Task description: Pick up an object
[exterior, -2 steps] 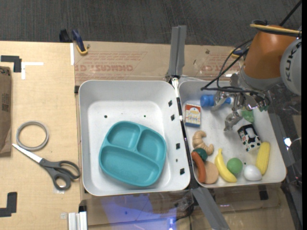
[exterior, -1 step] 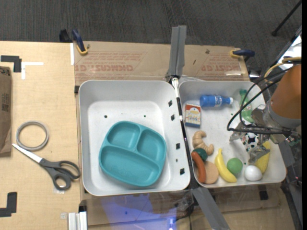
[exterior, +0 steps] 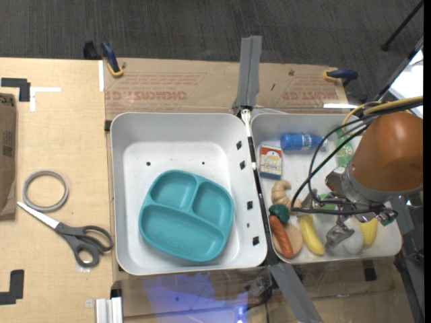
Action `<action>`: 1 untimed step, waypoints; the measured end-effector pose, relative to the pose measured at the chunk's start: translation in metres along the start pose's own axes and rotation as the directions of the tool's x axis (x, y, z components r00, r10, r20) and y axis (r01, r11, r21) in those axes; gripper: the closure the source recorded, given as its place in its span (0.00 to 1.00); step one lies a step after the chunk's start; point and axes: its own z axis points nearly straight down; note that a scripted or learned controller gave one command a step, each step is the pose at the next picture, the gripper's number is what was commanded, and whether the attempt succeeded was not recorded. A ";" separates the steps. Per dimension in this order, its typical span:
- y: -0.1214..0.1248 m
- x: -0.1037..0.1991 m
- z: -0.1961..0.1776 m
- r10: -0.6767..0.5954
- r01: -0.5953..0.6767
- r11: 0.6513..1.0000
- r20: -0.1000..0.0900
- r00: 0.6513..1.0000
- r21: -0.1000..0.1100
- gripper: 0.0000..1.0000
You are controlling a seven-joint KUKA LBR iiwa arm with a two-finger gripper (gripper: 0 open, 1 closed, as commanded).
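The banana (exterior: pixel 310 235) lies in the right bin (exterior: pixel 316 123), at the lower right of the frame, just left of my claw (exterior: pixel 339 235). My claw hangs low beside it; how wide it stands I cannot tell.

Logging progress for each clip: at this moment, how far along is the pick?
Done: the arm has reached into the right bin, and the end effector is down among the toys near the banana and a white object. In hand: nothing visibly held; the carrot, banana and blue bottle all lie on the bin floor. Left: securing an object and lifting it clear.
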 end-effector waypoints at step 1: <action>0.001 -0.051 0.000 -0.059 0.059 0.998 0.001 0.998 0.001 0.00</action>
